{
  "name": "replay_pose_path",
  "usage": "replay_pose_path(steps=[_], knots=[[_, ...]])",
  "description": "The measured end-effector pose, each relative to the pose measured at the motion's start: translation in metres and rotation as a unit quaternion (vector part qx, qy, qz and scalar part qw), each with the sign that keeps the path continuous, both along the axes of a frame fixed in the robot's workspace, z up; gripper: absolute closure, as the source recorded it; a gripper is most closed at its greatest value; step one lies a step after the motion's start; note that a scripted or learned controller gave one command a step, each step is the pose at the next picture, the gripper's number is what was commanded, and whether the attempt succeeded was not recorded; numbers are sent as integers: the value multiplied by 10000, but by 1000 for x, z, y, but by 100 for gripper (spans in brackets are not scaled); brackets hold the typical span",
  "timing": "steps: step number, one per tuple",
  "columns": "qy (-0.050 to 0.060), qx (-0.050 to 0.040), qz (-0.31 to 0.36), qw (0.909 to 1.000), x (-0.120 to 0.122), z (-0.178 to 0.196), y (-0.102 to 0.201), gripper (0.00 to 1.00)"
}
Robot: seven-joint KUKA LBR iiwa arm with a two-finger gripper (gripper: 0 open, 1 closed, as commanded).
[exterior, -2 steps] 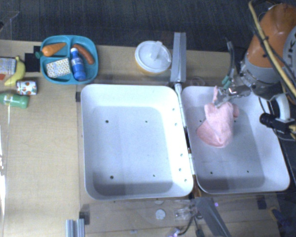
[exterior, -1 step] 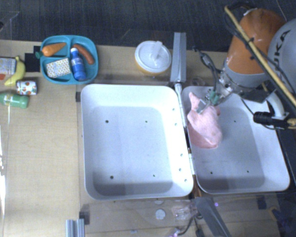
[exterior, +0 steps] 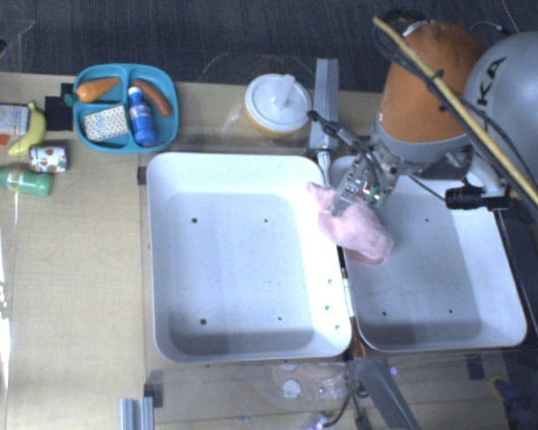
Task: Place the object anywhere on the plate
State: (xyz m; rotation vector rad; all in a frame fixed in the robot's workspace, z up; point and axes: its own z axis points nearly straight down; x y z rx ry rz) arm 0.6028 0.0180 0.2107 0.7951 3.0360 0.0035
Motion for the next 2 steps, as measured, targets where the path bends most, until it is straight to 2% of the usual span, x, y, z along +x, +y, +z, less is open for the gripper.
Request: replay_pose_path(steps=[1, 2], knots=[[-9, -3, 1987, 9801, -1, 4, 62, 100], [-19, -5, 2521, 9677, -4, 5, 104, 100]])
